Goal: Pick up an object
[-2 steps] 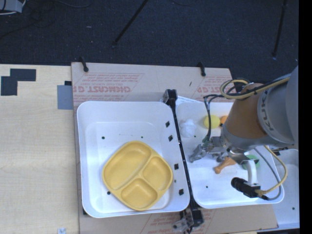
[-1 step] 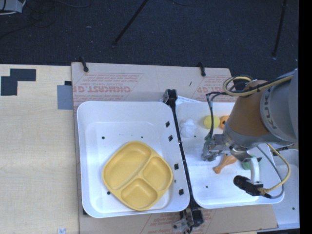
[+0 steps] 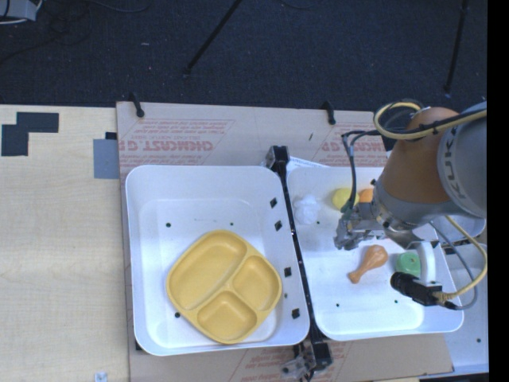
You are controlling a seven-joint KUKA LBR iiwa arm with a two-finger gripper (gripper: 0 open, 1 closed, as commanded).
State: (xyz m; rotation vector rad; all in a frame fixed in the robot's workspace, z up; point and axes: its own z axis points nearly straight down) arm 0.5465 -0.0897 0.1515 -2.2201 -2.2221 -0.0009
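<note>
I've got the arm (image 3: 433, 169) low over the right bin (image 3: 374, 317), and the pincer (image 3: 350, 235) sits near the middle of it; from this angle I can't tell how it stands, open or closed. The orange drumstick toy (image 3: 367, 263) lies just beside it, loose on the bin floor, with a yellow ball (image 3: 342, 198) further back. The yellow divided plate (image 3: 224, 285) rests in the left bin (image 3: 151, 213). I judge we're at the approach; next I need the pincer centred over the toy.

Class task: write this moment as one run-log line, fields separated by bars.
arm: over right bin | tool: low beside drumstick toy | yellow tray: left bin | pick: not done
</note>
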